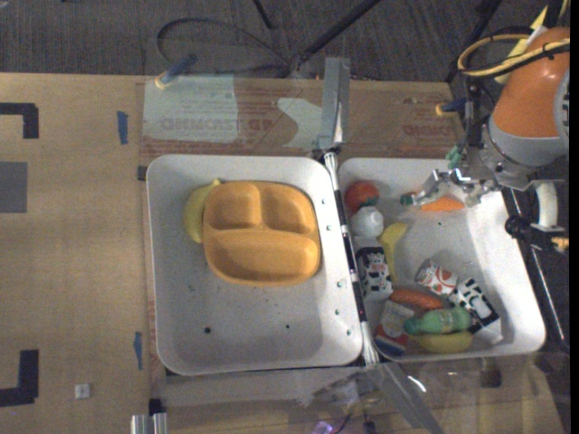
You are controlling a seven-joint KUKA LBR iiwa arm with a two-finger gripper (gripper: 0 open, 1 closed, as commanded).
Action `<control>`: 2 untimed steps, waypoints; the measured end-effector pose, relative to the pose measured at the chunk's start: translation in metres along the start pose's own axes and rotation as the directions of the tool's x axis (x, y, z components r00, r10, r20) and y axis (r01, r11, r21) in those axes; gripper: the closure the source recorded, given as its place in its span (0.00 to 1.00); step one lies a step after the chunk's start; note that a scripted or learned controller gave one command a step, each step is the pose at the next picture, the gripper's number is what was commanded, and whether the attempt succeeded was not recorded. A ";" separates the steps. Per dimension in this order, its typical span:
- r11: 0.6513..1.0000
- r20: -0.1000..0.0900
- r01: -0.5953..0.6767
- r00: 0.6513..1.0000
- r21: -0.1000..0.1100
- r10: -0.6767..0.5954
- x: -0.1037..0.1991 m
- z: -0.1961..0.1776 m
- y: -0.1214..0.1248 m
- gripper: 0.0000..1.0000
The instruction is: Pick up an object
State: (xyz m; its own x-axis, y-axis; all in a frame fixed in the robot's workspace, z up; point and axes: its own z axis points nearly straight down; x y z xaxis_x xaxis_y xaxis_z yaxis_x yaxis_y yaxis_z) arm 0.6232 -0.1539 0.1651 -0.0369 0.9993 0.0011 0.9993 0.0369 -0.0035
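Fingers: you see the fingers (pixel 432 191) at the right bin's far edge, but you cannot tell if they are spread or pinching.
Orange object: an orange object (pixel 443 204) lies just beside them (touching or apart is unclear).
Right bin: your right bin (pixel 488 242) holds a red ball (pixel 361 194), a white ball (pixel 367 221) and a green bottle (pixel 439 320).
Left bin: the left bin (pixel 244 333) carries an orange divided tray (pixel 261 231).
Table: both sit on the table (pixel 72 242).
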 end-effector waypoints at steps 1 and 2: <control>0.993 0.004 0.120 0.993 -0.009 -0.120 -0.030 0.078 0.031 0.00; 1.000 0.001 0.025 1.000 -0.004 -0.025 -0.025 0.080 -0.030 0.00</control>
State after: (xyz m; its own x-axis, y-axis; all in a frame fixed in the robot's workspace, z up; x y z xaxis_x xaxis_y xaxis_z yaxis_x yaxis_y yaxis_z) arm 0.5935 -0.1804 0.0854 -0.0622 0.9981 0.0004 0.9981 0.0622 0.0003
